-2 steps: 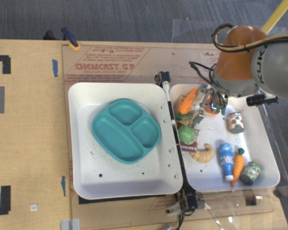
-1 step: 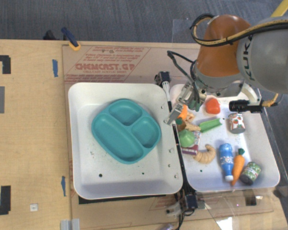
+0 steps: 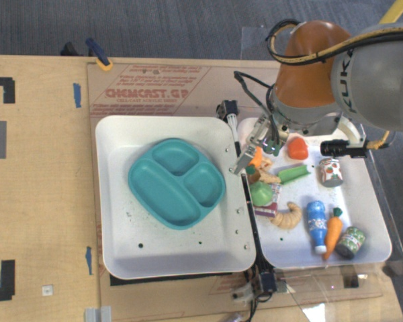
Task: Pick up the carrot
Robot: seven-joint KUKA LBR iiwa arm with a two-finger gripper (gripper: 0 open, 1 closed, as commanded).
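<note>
Worktop (image 3: 40, 200): light wood, with two white bins set side by side on it, touching along one edge.
Left bin (image 3: 121, 247): a teal plate (image 3: 176, 182) with three sections is seen lying near its middle, tilted in plan.
Right bin (image 3: 373, 227): several small items are seen scattered inside.
Carrot (image 3: 332, 232): orange with a green top, lying in the near right part of the right bin, its tip pointing toward the near edge. It is placed between a blue bottle (image 3: 315, 224) on its left and a dark can (image 3: 350, 242) on its right, close to both; contact cannot be judged.
Arm (image 3: 322, 66): grey with an orange band, reaching in from the right over the far part of the right bin.
Tool (image 3: 250, 158): seen low at the far left corner of the right bin, by the seam between the bins, well apart from the carrot. Whether its fingers are spread or pressed together cannot be told; nothing can be seen pinched.
Near the tool: an orange piece (image 3: 257, 159), a green round item (image 3: 261, 194) and a green long item (image 3: 293, 174) are noted.
Other contents: a red item (image 3: 297, 147) at the far side, a white cup with red marks (image 3: 331, 172), and a tan croissant (image 3: 288, 216) near the middle.
</note>
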